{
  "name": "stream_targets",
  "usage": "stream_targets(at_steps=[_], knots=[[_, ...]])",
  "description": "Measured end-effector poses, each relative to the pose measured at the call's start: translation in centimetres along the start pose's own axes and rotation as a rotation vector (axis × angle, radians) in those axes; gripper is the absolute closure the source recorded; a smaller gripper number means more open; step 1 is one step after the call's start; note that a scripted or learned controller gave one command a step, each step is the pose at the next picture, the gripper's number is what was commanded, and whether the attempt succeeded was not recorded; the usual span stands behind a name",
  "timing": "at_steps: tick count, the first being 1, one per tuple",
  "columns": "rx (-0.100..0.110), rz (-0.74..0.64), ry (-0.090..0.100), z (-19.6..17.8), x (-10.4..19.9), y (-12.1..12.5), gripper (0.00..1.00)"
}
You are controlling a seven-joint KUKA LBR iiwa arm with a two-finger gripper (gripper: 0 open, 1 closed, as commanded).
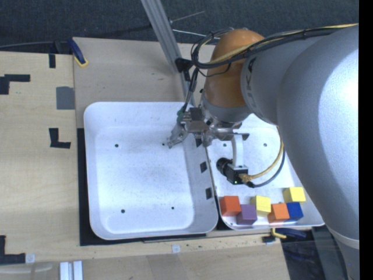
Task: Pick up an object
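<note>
Several small blocks lie along the front edge of the right bin (263,151): an orange block (230,204), a purple block (249,213), a yellow block (263,205), a second orange block (280,212), a blue block (295,210) and another yellow block (296,194). My gripper (186,137) hangs over the ridge where the two bins meet, near their far end and well behind the blocks. It looks open, with nothing between its fingers. The arm's wide grey body covers the right bin's right side.
The left bin (93,156) lies to the left of the gripper. A slanted metal pole (160,22) rises behind the bins. A black cable unit with a green light (232,171) hangs from the wrist over the right bin.
</note>
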State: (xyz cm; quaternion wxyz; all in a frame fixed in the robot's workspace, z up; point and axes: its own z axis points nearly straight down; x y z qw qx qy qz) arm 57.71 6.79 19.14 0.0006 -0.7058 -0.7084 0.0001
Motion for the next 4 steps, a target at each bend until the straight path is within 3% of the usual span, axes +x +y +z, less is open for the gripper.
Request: stream_targets(at_steps=[1,2,3,4], knots=[[0.006,0.011,-0.004,0.0,-7.4,-5.0,0.00],[0.002,0.003,-0.001,0.0,-6.8,-4.8,0.00],[0.002,-0.006,0.002,0.0,1.7,-5.5,0.00],[0.005,0.011,-0.004,0.0,-5.7,-9.4,0.00]])
